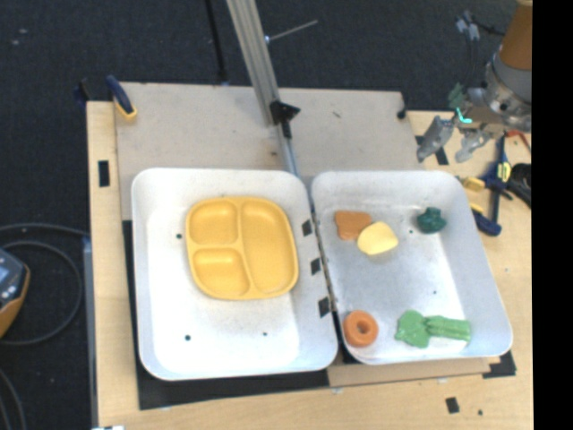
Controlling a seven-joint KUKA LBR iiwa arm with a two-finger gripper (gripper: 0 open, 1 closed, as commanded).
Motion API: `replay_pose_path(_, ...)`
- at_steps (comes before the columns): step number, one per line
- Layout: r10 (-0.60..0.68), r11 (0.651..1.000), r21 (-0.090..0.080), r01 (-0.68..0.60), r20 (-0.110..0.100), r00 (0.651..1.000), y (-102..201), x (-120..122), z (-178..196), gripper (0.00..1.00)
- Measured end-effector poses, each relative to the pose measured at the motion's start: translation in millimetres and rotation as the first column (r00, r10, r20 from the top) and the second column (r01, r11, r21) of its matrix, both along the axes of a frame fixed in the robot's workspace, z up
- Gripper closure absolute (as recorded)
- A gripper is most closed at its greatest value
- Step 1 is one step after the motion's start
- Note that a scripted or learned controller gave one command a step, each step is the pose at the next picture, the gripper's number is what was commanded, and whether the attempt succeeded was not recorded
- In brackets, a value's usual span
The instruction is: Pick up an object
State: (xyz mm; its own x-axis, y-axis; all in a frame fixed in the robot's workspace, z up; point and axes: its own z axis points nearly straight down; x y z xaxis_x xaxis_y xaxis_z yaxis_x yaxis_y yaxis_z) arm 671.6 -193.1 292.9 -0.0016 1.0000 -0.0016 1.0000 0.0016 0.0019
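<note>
The gripper (452, 141) hangs with fingers spread and nothing between them, over the far rim of the right bin (466, 267). The nearest object, a small dark green piece (431, 220), lies just below it inside.

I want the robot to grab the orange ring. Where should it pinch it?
The orange ring lies flat in the right bin, near its front left corner. Probably best to come straight down from above and pinch across the ring's outer sides, or put one finger in the hole and one outside. The bin wall sits close on its left, so turning the gripper to avoid that side may help.
</note>
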Motion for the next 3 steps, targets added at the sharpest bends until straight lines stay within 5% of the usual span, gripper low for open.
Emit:
replay_pose_path(1,0.0,1.0,0.0,0.0,0.0,1.0,0.0,0.1,0.2,0.0)
replay_pose_path(3,-0.001,1.0,0.0,0.001,-0.004,1.0,-11.8,6.0,-117.9,0.0)
